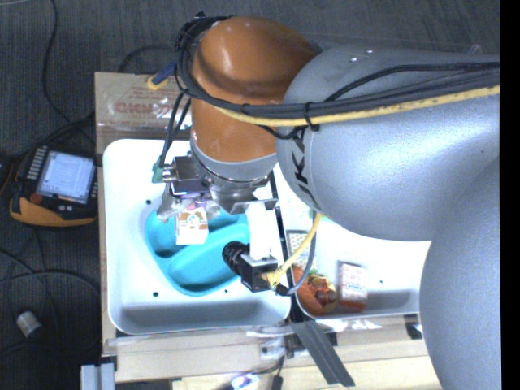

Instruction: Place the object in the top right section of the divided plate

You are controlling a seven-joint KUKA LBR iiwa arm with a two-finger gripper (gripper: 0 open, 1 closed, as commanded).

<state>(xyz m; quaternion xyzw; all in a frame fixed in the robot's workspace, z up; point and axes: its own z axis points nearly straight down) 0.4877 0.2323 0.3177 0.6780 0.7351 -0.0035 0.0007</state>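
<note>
Your small white printed carton (192, 227) sits just under the jaws (188, 211) of the grey arm, above the blue divided plastic plate (183, 262) in the left white bin (130, 218). Whether the jaws grip it or stand open, you cannot tell. Released here, it may drop into the wrong section, since the wrist hides the dividers.

Dark grey carpeted floor (65, 47) strewn with thin cables; orange-cased handheld screen pendant (55, 184) lies well left of the jaws; small grey cylinder (28, 323) lower left.
</note>
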